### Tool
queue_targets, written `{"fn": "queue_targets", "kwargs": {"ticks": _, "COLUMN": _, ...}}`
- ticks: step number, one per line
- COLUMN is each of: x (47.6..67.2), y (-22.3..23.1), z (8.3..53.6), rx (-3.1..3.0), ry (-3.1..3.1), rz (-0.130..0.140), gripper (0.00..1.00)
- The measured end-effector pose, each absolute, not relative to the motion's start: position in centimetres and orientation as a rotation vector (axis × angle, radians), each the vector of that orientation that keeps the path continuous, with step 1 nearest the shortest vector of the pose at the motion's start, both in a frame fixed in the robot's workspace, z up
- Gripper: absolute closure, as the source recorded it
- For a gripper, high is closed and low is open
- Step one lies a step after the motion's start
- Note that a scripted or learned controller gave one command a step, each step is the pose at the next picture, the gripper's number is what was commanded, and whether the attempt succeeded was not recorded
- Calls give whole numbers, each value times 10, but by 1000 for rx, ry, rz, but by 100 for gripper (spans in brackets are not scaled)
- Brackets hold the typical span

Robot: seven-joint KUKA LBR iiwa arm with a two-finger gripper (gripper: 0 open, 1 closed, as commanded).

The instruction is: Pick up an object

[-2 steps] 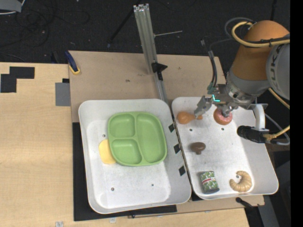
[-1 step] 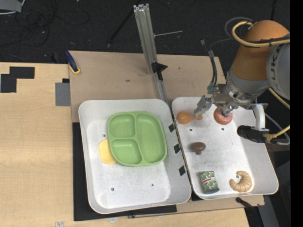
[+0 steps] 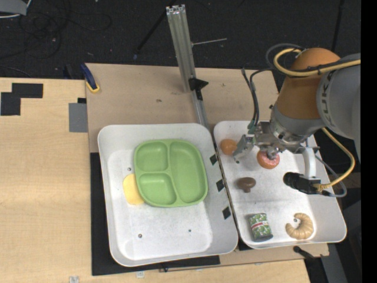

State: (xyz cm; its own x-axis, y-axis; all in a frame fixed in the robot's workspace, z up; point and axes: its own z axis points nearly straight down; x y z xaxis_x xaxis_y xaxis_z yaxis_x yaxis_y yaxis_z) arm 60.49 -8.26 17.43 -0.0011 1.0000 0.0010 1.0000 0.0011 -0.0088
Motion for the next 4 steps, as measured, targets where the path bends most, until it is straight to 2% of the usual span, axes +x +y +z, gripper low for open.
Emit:
{"fn": "queue_targets", "kwargs": {"ticks": 1, "x": 596, "y": -85, "z": 113, "rx": -2216, "ry": -2216, "rz": 10, "gripper": 0}}
{"fn": "queue_targets", "kwargs": {"ticks": 2, "x": 599, "y": -84, "z": 93, "rx": -2224, "ry": -2226, "rz": -5, "gripper": 0}}
{"fn": "queue_targets", "kwargs": {"ticks": 3, "x": 601, "y": -90, "z": 107, "rx": -2242, "ry": -2232, "rz": -6, "gripper": 100}}
{"fn": "queue_targets", "kwargs": {"ticks": 4, "x": 600, "y": -87, "z": 170, "rx": -2223, "ry": -2223, "rz": -3, "gripper": 100}}
